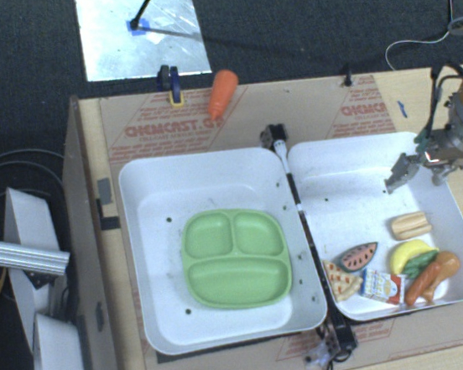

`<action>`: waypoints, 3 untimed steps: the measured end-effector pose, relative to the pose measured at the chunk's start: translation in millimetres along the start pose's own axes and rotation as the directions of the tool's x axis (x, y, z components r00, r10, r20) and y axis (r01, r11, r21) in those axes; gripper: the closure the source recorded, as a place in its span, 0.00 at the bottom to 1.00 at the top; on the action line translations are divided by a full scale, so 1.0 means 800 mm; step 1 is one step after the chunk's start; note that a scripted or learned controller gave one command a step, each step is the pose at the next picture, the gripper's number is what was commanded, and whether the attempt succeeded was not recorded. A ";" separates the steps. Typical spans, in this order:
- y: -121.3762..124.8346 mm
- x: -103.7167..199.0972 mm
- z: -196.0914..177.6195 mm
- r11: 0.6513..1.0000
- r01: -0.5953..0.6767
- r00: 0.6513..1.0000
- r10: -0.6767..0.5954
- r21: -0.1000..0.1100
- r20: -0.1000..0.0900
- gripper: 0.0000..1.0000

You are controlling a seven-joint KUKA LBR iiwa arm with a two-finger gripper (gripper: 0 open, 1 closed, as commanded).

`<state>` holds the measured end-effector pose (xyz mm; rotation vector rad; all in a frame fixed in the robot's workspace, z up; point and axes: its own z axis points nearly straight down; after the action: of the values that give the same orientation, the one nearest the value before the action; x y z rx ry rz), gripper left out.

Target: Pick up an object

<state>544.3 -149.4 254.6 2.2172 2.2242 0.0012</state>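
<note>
Several toy foods crowd the near right corner of the right bin (pixel 330 158): an orange sausage (pixel 434 275) lying aslant, a small carton (pixel 382 286), a waffle piece (pixel 339 278), a watermelon slice (pixel 358 256), a yellow banana (pixel 410 254) with something green against it, and, a little farther in, a tan bread roll (pixel 409 223) with its long axis running left to right. In the left bin (pixel 149 233) sits a green divided plate (pixel 236 257). The gripper (pixel 415 166) hangs over the far right part of the right bin, its jaws spread apart with nothing between them. The roll lies nearest, toward the near side of the jaws and apart from the heap, so it looks the easiest pick. Beyond the bins, an orange carrot (pixel 222 93) rests on the table (pixel 322 100).
</note>
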 end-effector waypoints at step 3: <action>-0.065 -0.058 0.209 1.000 -0.003 1.000 0.003 -0.008 0.000 0.00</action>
<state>492.6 -196.4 87.4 2.2171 2.2167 0.0095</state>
